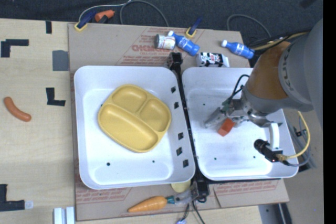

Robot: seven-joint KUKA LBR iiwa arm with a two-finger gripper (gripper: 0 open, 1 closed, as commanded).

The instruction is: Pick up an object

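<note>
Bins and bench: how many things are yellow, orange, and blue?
Yellow: 1, the divided plate
Orange: 3, the carrot, the sausage, the small block
Blue: 2, bottles
Total: 6

A small orange-red block-shaped object [226, 127] lies on the floor of the right-hand shallow white bin [231, 168], near the bin's middle. It sits tilted, one corner pointing toward the near-left. Its material cannot be determined.
</note>
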